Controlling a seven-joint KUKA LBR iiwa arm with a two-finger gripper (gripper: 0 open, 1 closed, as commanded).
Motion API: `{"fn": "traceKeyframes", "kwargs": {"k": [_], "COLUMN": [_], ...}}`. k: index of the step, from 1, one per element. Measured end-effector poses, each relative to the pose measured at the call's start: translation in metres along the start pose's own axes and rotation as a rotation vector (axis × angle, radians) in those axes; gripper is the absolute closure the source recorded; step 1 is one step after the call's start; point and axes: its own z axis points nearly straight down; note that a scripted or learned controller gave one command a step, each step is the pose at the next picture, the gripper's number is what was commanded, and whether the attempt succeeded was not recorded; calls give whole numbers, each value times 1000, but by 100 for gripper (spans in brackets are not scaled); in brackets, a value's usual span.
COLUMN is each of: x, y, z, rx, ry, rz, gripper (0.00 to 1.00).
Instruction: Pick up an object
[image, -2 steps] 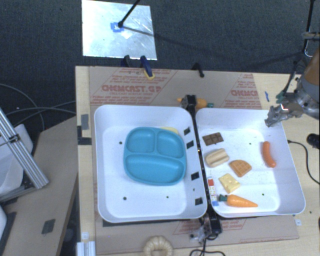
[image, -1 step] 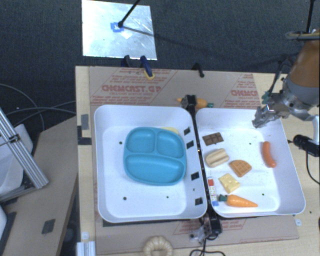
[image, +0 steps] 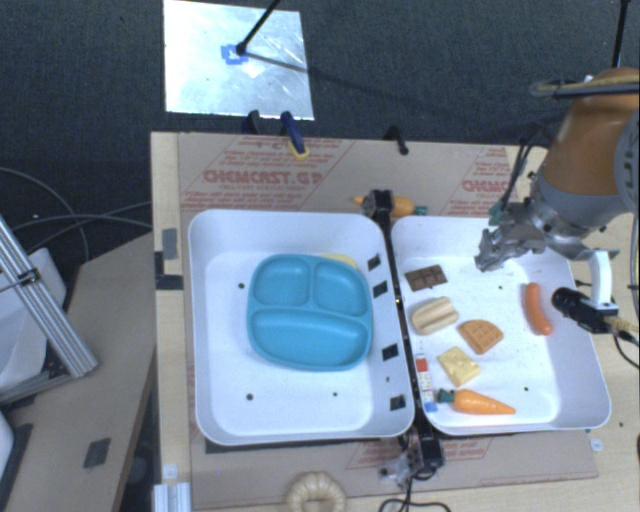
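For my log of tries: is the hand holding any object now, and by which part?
It cannot be told. The hand hovers over the right bin, above the chocolate piece.

The claw (image: 492, 255) hovers over the right bin's (image: 578, 395) far edge; a blue plate (image: 308, 312) fills the left bin (image: 220, 400).

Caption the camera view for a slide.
Arm's tool hovers over right bin of toy foods; blue plate fills left bin.
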Motion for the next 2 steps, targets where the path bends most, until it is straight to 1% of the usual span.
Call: {"fn": "traceKeyframes", "kwargs": {"k": [1, 2], "x": [62, 113], "y": [-13, -36], "z": [-4, 5], "rx": [-1, 1], "ry": [1, 0], "rz": [-2, -1], "gripper": [100, 100]}}
